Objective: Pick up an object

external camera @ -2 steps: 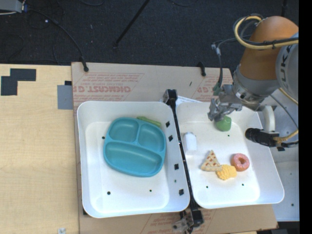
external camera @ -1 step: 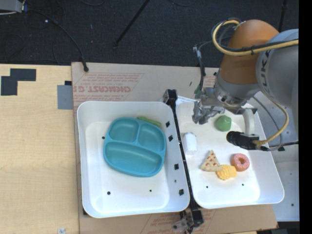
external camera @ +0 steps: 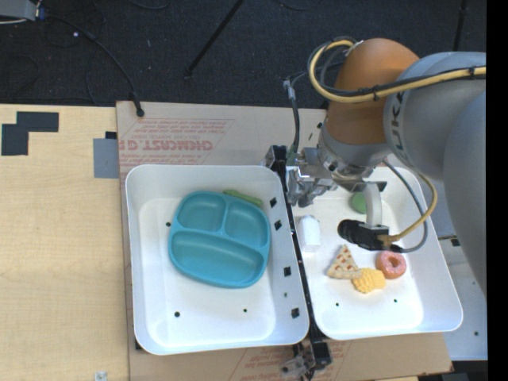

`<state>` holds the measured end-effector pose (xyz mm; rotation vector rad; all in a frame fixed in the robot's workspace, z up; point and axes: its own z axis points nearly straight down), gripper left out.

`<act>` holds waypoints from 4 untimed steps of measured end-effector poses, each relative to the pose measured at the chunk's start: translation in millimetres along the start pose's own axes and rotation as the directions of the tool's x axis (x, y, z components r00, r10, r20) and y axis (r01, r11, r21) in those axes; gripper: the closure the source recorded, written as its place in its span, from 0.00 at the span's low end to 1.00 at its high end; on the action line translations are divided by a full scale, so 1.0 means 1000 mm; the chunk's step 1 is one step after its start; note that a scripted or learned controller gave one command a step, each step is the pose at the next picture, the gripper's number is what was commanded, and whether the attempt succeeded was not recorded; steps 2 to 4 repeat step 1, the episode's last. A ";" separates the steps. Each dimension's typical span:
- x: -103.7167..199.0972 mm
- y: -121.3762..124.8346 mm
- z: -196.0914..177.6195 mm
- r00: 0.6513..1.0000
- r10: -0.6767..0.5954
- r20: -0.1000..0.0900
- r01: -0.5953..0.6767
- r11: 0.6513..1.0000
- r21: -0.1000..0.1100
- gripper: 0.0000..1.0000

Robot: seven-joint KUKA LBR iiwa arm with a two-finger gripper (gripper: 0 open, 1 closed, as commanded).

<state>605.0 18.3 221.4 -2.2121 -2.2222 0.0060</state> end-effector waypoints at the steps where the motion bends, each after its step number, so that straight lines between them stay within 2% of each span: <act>1: 0.048 -0.006 0.010 1.000 0.000 0.001 0.000 1.000 0.000 1.00; 4: 0.048 -0.006 0.010 1.000 0.000 0.001 0.000 1.000 0.000 1.00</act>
